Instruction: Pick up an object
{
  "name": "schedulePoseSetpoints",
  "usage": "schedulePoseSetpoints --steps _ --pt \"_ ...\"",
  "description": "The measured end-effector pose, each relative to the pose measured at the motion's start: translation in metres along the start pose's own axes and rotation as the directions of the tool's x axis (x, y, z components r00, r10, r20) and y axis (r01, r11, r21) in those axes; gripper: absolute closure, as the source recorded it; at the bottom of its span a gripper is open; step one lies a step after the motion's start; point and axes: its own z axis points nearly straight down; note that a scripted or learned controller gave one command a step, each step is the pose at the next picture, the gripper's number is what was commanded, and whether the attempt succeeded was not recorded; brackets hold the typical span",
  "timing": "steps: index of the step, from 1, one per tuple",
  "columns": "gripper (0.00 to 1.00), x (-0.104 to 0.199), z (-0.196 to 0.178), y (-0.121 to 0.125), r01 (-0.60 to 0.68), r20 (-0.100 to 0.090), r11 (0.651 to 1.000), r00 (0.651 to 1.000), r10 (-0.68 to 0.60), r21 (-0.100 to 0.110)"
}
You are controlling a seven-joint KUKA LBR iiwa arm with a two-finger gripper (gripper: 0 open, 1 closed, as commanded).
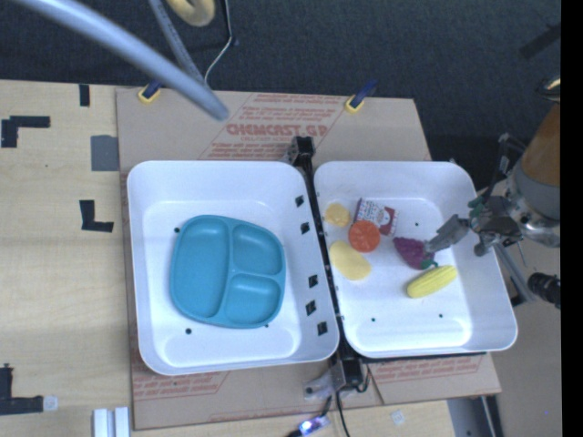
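The right bin (455, 335) holds several toy foods: a small yellow piece (337, 214), a red and white packet (374, 215), an orange-red tomato (364, 236), a yellow lemon-like piece (350, 262), a purple piece (414, 251) and a yellow corn cob (430, 281). My gripper (465, 237) hangs over the bin's right side, open, with nothing between its fingers. One grey finger (445, 234) points down-left and ends just right of the purple piece, above the corn.
The left bin (150, 198) carries a blue compartment plate (228, 269). A black hinge strip (314, 244) runs between the two bins. A grey pole (109, 30) and a cable cross the upper left. The arm's body stands past the right bin's rim.
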Motion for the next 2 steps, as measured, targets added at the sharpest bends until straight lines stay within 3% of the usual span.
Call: schedulePoseSetpoints --steps 1,2 --pt "0.0 0.001 -0.008 0.003 0.005 0.003 1.0 1.0 -0.005 -0.013" --pt "0.0 0.01 0.052 0.005 0.005 0.002 1.0 1.0 -0.005 -0.01"
